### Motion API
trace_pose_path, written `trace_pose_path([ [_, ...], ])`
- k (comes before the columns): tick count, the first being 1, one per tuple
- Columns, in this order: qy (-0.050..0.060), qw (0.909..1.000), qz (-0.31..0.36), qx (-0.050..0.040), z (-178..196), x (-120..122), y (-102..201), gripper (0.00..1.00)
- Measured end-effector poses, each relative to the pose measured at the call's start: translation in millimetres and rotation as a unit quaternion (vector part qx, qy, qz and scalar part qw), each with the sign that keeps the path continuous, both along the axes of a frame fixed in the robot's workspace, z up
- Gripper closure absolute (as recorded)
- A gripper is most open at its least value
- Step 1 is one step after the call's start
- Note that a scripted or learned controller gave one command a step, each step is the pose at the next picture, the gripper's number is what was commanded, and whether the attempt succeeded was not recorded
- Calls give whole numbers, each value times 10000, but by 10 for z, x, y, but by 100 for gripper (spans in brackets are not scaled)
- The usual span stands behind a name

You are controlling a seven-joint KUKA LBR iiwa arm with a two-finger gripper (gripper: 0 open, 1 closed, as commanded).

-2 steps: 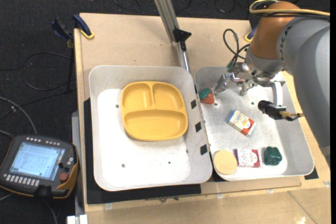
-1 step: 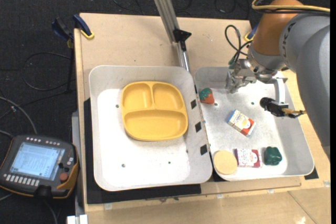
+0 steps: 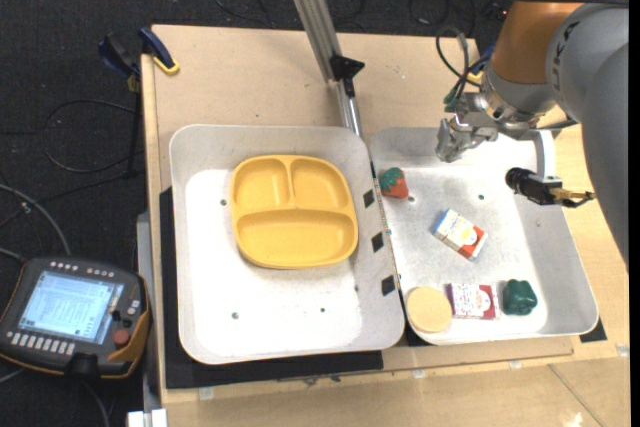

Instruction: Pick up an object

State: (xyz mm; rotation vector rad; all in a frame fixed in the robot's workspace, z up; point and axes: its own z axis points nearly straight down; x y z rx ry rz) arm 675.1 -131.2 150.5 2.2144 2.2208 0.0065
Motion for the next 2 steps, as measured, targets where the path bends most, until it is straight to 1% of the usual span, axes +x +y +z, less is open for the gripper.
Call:
trace_pose_path([
  [1,-5,10000,1,-1,577,-61,60,100],
  [2,-7,10000,0,-4,1120,-46,61,100],
])
